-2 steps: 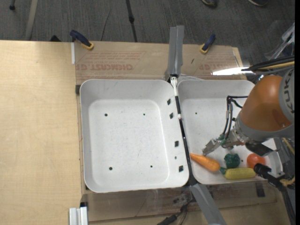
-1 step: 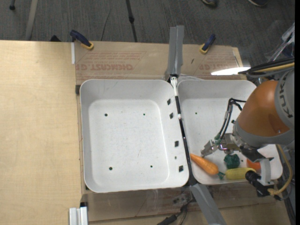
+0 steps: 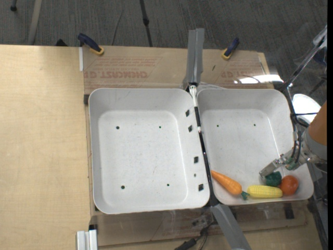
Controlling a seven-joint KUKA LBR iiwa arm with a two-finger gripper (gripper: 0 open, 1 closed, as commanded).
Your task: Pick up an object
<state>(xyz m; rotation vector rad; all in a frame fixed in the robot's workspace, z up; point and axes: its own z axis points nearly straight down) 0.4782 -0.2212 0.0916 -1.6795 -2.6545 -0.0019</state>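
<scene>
Several toy foods lie along the front edge of the right bin (image 3: pixel 244 103): an orange carrot (image 3: pixel 226 182), a yellow corn cob (image 3: pixel 265 191), a red tomato (image 3: pixel 290 184) and a small dark green piece (image 3: pixel 273 179). My gripper (image 3: pixel 278 166) reaches in from the right and hangs low over the bin's front right corner. It is just above and behind the green piece, close to the tomato. Nothing shows as lifted; all the toys rest on the bin floor.
The left bin (image 3: pixel 104 155) adjoins the right one, with a grey divider post (image 3: pixel 195 61) between them at the back. A cardboard sheet (image 3: pixel 135 69) lies behind the bins, held by clamps. A wooden bench top (image 3: pixel 41 139) spreads to the left.
</scene>
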